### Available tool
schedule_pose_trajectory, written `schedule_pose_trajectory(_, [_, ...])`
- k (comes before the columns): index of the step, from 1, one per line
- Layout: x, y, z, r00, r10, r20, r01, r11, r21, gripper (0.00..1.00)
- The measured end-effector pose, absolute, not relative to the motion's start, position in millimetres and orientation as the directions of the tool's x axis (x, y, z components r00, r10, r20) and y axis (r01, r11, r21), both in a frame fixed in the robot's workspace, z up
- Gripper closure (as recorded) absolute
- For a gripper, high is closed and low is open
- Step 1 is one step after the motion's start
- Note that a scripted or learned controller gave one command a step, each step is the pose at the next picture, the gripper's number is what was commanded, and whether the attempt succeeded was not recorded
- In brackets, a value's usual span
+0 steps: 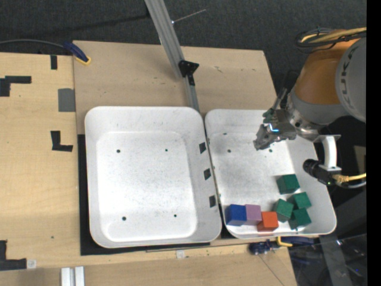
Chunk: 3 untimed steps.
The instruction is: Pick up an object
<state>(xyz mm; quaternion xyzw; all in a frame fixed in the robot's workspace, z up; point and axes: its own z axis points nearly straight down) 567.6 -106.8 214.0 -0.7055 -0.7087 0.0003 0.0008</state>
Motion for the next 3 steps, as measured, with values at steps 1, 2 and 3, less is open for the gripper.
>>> schedule_pose_trajectory(1, [554.2, -48, 222, -0.007, 1.0, 0.002, 1.0, 0.007, -0.002, 1.0])
schedule_pose_trajectory(2, [556.4, 2, 230, -0.007, 1.0, 0.002, 1.0, 0.007, -0.001, 1.0])
schedule_pose_trajectory(3, [548.2, 64, 224, -0.008, 1.0, 0.002, 1.0, 0.008, -0.003, 1.0])
